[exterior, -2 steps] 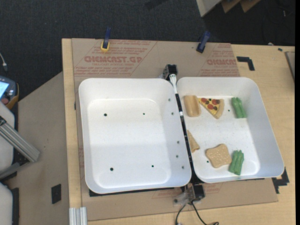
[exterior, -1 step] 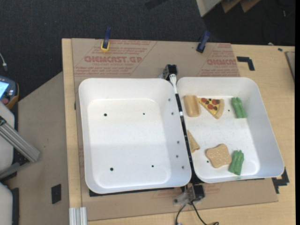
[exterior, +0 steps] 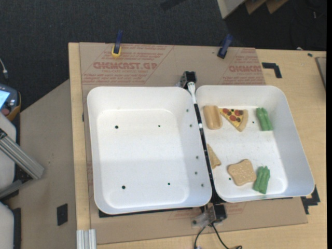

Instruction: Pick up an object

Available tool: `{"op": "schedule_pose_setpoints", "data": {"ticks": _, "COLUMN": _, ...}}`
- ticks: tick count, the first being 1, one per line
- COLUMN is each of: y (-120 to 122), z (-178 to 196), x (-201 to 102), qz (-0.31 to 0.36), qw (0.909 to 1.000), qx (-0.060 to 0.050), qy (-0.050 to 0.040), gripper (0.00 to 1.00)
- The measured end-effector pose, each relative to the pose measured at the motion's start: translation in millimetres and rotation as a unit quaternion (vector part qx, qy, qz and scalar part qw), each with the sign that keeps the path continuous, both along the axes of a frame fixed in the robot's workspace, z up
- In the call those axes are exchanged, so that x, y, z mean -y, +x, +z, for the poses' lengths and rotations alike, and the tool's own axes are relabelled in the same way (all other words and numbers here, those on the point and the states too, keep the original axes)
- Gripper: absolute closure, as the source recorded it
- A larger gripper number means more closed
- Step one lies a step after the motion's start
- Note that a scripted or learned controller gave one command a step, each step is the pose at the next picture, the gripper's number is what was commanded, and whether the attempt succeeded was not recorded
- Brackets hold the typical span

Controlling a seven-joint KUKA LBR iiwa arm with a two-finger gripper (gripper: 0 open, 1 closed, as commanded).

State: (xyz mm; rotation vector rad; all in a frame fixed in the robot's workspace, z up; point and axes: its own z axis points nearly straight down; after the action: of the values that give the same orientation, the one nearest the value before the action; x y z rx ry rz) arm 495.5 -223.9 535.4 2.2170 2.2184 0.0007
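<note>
Six toy foods are lying in the right bin (exterior: 290, 139), the pizza slice (exterior: 234, 117) just right of the bread roll (exterior: 211, 116), likely light, stiff and slippery, best gripped across its narrow sides.

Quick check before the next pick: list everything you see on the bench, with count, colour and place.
bins: 2, white, side by side on the bench; left bin, right bin
bread roll: 1, tan, right bin, top left
pizza slice: 1, yellow and red, right of the roll
green pieces: 2, right bin; top right, bottom right
toast: 1, tan, bottom, beside the green piece
wedge: 1, tan, at left wall
clamps: 2, yellow, blue, board's far edge
</note>
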Motion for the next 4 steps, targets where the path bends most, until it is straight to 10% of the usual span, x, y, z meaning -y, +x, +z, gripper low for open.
{"op": "schedule_pose_setpoints", "data": {"ticks": 3, "y": 33, "z": 0, "x": 0, "qz": 0.000, "qw": 1.0000, "qx": 0.000, "qy": -0.0004, "gripper": 0.00}}
{"op": "schedule_pose_setpoints", "data": {"ticks": 4, "y": 33, "z": 12, "x": 0, "qz": 0.001, "qw": 1.0000, "qx": 0.003, "qy": -0.0022, "gripper": 1.00}}
